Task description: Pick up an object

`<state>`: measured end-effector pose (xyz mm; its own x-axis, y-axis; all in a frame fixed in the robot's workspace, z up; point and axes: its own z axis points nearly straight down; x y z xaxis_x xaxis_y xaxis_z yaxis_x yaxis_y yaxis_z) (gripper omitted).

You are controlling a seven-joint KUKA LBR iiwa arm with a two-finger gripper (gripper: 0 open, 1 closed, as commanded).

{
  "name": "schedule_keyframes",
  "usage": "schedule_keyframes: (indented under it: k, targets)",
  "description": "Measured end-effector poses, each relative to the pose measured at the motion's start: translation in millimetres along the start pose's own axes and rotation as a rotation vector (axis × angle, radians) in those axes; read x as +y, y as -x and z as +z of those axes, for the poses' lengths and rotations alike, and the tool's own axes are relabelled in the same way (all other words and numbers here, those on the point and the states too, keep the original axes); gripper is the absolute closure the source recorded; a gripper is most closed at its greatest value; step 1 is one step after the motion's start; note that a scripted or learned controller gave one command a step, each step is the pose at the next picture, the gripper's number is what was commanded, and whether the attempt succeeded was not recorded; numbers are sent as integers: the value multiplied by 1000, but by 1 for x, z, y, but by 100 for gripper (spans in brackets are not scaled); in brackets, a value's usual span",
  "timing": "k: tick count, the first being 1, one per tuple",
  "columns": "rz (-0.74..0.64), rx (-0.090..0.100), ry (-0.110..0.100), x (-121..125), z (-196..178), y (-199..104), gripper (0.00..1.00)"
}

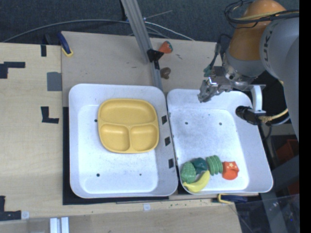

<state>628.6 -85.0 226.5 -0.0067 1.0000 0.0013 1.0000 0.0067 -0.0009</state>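
My gripper (206, 94) hangs over the far edge of the right bin (209, 130), pointing down, with nothing visible between its fingers. Several small toys lie bunched at that bin's near edge, well away from the gripper: a green leafy piece (192, 169), a yellow banana-shaped piece (199, 183), a green ribbed piece (213, 164) and an orange-red piece (230, 170). A yellow three-part plate (129, 125) rests in the left bin (87, 178).
A grey pole (138, 23) slants over the bench behind the bins, with a black clamp, an orange knob (166, 46) and a small brown object (165, 73) near it. The two bins meet at a ridge in the middle.
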Motion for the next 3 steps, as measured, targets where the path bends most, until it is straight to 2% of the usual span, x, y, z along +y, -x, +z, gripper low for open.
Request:
schedule_keyframes:
  k: [1,2,3]
  targets:
    - [-1,0,-1,2,8,-61,100]
    - [-1,1,0,6,-1,-115,100]
    - [-1,1,-1,-5,-9,-165,100]
